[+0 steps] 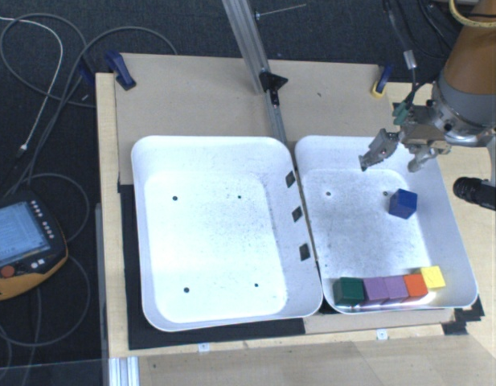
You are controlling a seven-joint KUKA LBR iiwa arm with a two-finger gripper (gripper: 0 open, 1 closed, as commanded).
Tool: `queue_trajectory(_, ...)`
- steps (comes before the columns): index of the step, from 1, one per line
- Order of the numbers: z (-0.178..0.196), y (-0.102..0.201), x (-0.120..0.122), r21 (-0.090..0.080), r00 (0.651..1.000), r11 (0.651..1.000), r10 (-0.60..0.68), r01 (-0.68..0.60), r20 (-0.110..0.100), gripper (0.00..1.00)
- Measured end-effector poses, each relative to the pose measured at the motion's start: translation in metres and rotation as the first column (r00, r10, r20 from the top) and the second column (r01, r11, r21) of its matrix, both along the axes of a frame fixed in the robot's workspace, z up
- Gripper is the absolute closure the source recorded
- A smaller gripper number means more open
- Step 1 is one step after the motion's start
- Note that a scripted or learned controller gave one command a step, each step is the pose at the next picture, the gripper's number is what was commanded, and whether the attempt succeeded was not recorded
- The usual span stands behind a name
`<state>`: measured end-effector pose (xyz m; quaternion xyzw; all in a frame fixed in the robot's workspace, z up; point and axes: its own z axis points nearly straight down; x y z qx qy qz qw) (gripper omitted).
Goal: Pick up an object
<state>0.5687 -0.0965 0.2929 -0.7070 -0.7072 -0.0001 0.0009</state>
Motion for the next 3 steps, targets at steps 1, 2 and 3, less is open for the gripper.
queue_trajectory(1, 0.012, -0.040, -0.042, -0.001, 1.000, 1.000, -0.004, 0.004, -0.001, 0.00)
queue_trajectory(2, -0.060, -0.107, -0.020, -0.001, 1.000, 1.000, -0.006, 0.006, -0.007, 0.00)
queue_trajectory(3, -0.182, -0.121, 0.050, -0.001, 1.000, 1.000, 0.002, -0.002, -0.003, 0.00)
